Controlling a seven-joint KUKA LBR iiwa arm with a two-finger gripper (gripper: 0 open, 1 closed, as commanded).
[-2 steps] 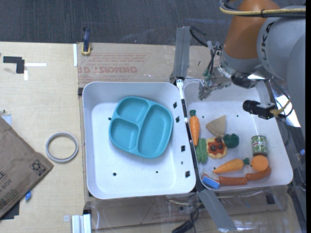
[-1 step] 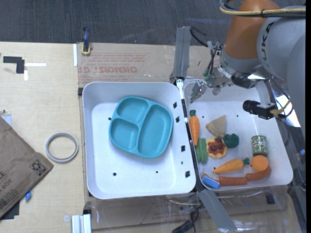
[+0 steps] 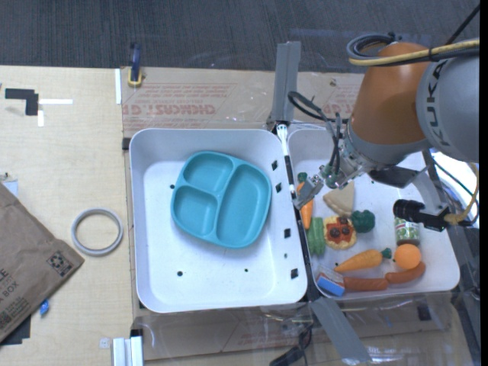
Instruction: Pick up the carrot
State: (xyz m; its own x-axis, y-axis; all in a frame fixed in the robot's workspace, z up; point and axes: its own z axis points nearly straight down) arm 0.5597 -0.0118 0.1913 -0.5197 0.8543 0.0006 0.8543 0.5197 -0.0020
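Orange tapered plastic carrot (image 3: 360, 261) lies apart from gripper (image 3: 326, 178), claw state unclear; approach across its middle.

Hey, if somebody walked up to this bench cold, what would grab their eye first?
Probably the big grey and orange arm reaching in from the right over the right bin, which is crowded with toy food, including an orange carrot near its front. Next, the teal divided plate, alone in the left bin.
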